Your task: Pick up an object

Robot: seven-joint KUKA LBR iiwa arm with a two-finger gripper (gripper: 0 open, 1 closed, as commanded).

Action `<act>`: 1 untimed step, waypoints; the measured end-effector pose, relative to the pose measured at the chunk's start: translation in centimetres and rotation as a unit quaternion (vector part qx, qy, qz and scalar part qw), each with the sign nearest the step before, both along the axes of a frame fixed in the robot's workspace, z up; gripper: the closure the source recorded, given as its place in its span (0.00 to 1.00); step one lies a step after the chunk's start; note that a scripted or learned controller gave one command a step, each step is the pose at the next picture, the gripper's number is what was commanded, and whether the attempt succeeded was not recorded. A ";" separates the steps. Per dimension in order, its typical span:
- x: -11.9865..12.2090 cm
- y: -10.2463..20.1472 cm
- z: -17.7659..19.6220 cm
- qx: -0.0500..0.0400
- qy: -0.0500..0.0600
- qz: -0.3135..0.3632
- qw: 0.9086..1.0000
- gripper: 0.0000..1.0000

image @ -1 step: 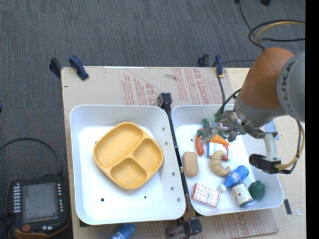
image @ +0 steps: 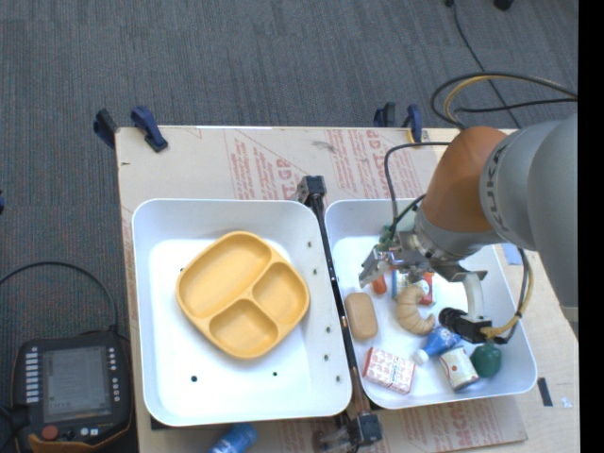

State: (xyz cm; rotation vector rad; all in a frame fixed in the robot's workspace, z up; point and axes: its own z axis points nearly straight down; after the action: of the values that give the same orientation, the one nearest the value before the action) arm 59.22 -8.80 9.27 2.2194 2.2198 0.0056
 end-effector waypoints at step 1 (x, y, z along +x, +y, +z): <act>0.0 -0.2 1.1 -0.001 0.000 -0.003 1.000 1.00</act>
State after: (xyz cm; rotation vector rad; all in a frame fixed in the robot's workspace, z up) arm 59.27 -8.97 10.33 2.2242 2.2130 0.0047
